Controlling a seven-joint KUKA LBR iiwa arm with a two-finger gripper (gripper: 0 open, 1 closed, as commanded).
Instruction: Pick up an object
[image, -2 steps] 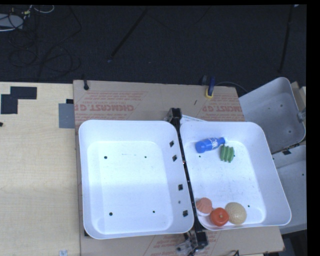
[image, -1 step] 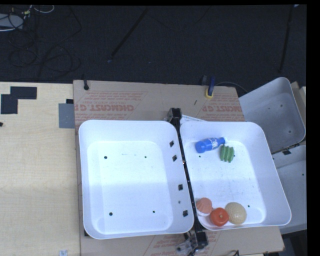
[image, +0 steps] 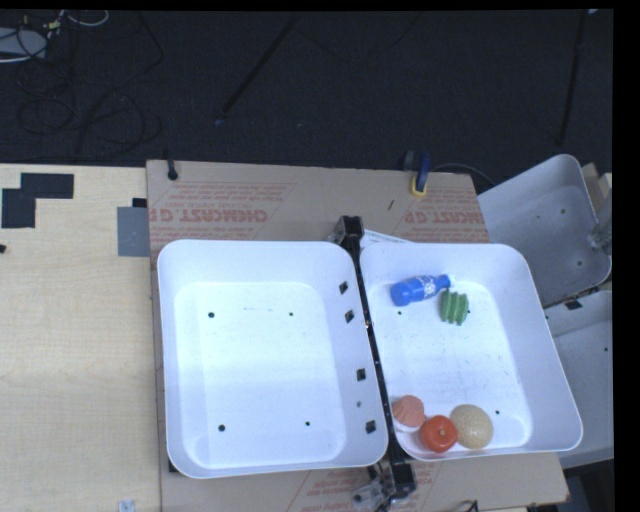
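Two white bins sit side by side on a surface (image: 80, 330). The right bin (image: 520, 290) holds a blue bottle (image: 419, 289) and green object (image: 455, 306) far, and a pink piece (image: 408, 410), red ball (image: 438, 433) and tan ball (image: 471, 425) near.

Bright, even light falls from above. The left bin (image: 190, 300) glares white at its centre, washing out detail. The upper frame stays dark. Shadows are soft and short. Focus is slightly soft throughout.
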